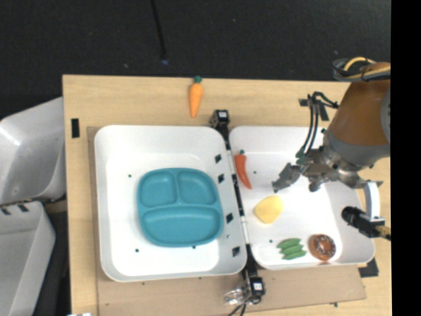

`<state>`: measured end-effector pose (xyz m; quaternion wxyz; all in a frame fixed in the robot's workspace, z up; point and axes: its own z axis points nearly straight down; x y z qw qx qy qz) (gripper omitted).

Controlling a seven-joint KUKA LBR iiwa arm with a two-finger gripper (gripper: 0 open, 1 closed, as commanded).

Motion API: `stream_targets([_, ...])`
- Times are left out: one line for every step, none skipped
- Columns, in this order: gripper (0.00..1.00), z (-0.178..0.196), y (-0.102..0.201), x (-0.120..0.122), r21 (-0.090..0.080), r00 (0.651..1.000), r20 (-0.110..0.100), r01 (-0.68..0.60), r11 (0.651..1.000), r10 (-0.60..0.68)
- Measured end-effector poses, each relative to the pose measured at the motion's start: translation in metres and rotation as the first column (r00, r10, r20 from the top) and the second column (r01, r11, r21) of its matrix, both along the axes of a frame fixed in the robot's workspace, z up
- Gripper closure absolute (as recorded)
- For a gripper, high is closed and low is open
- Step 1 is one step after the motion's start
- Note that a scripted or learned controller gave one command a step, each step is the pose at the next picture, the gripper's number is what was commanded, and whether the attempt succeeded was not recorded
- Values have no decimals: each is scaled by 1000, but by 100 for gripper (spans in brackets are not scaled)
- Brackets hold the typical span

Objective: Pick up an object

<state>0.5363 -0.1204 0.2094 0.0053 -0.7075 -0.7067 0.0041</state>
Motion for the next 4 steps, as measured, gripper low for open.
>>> stream_targets([0,7,0,3,-2,1000,14,-3,1000,3])
stream_targets([0,-52,-9,0,-2,1000,9,0,1000,0])
stream_targets([0,-105,-10,-1,-2,1000,9,0,1000,0])
stream_targets([100,-92,-11,0,-2,1000,14,6,1000,-6])
